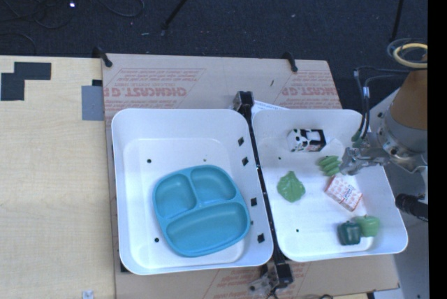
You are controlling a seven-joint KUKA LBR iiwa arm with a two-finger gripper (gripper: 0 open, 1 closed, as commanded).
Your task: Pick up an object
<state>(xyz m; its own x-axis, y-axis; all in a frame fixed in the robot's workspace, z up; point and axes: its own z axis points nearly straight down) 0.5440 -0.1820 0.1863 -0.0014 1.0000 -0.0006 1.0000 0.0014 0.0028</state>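
A: Where is the claw (351, 163)?

B: Low over the right bin (391, 193), by its right wall, at the end of the grey arm (405, 119) that comes in from the right. Its metal tip sits just beside a small green piece (329, 165), on that piece's right. I cannot tell whether the two touch.

A: Spread or pinched?

B: I cannot tell; the tip is a blur of metal, and nothing can be made out between the jaws.

A: What lies near it?

B: Just below the tip, a white packet with red print (343, 193), flat and tilted. Left of that, a leafy green toy (291, 187) near the bin's middle. Up and left of the claw, a black-and-white toy (306, 140) near the far wall. Toward the near right corner, a dark green block (349, 233) touching a light green lump (369, 225).

A: And the other bin?

B: The left bin (133, 151) holds a blue divided plate (201, 209), three sections, lying flat. Both bins rest on cardboard (174, 81) on the bench, touching along a black clipped seam.
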